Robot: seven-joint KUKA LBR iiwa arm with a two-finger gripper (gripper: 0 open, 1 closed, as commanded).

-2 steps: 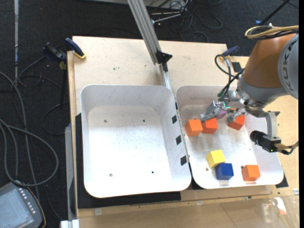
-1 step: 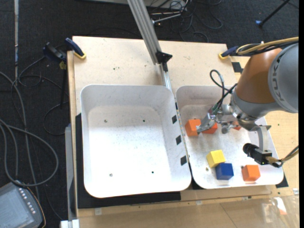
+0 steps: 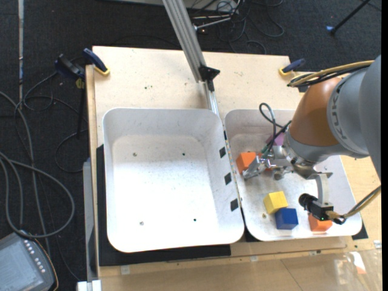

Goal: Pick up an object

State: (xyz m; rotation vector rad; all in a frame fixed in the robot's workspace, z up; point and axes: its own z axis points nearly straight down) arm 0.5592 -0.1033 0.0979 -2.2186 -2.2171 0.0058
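Right bin's got four blocks: an orange cube [image 3: 246, 160] up by the divider, a yellow cube [image 3: 276, 201] touching a blue one [image 3: 287, 218] just below it, and another orange piece [image 3: 319, 224] in the front corner.

No text, label, brand, number or sign can be read anywhere in the frame. The small grey device [image 3: 21, 265] at the lower left corner carries rows of buttons, but any markings on them are too small and blurred to make out. The dark marks along the divide between the two white bins [image 3: 227, 177] are plain patches without legible characters.
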